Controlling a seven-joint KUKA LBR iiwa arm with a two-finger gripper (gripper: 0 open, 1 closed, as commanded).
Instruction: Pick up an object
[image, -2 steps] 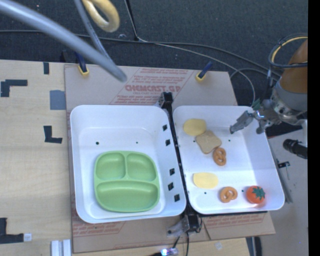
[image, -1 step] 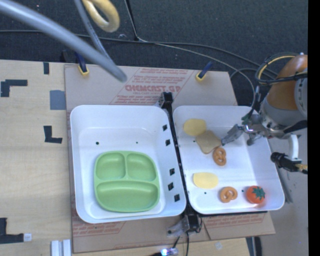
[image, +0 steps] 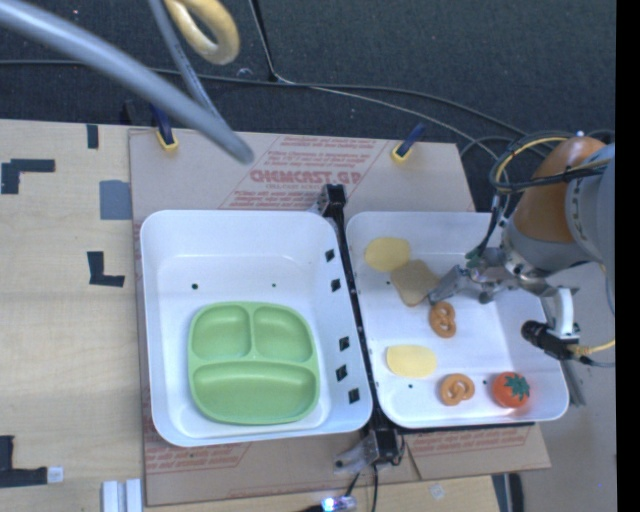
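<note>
The right bin (image: 470, 225) holds several toy foods. A yellow chip (image: 387, 252) lies at its far left, with a tan cracker (image: 412, 282) just in front of it. A brown pretzel (image: 442, 319) sits mid-bin. A pale yellow oval (image: 411, 360), a second pretzel (image: 456, 389) and a red tomato (image: 510, 390) lie along the near side. My gripper (image: 452, 287) reaches in from the right, low over the bin. Its tip is beside the cracker's right edge and just above the mid-bin pretzel. Nothing is visibly held.
The left bin (image: 165, 250) contains a green divided plate (image: 253, 362). A black divider clip strip (image: 345, 300) runs between the bins. Cables (image: 520, 160) loop near the arm's orange band (image: 550, 205) at the right. A grey pole (image: 130, 70) crosses the top left.
</note>
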